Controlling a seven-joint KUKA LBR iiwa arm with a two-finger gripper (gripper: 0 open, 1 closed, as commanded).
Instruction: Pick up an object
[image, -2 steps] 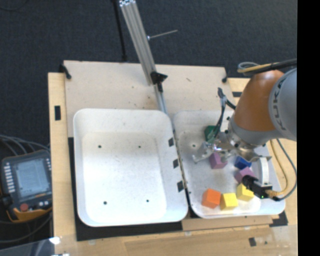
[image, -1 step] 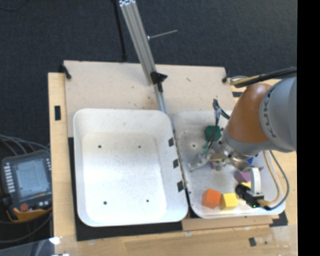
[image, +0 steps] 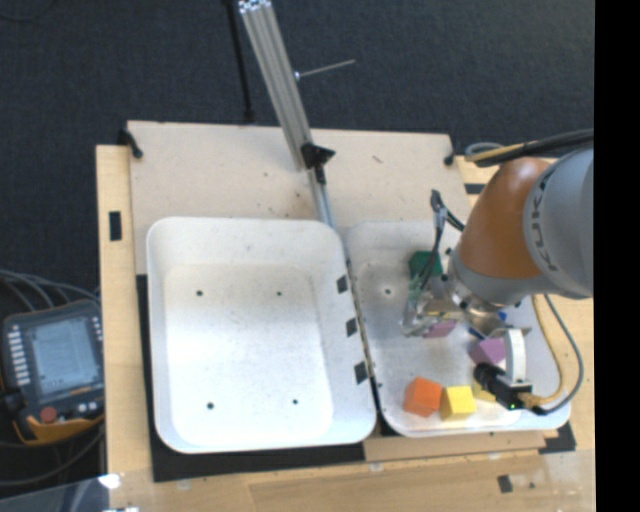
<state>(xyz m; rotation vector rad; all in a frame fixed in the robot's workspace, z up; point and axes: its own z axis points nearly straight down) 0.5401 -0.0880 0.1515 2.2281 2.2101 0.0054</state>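
Orange cube (image: 422, 396), yellow cube (image: 459, 402), speckled white bins (image: 250, 330)

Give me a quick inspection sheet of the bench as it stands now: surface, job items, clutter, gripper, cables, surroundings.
Surface: wooden bench bearing two white bins; left bin, right bin.
Job's things: in the right bin, an orange block beside a yellow block, a purple piece and a green item partly behind the arm.
Clutter: nothing seen.
Gripper: gripper low over the right bin; finger state cannot be told.
Cables: cable looping along the right bin's edge; more beside the pendant.
Surroundings: teach pendant at left, metal rail slanting across the bench, dark carpet.
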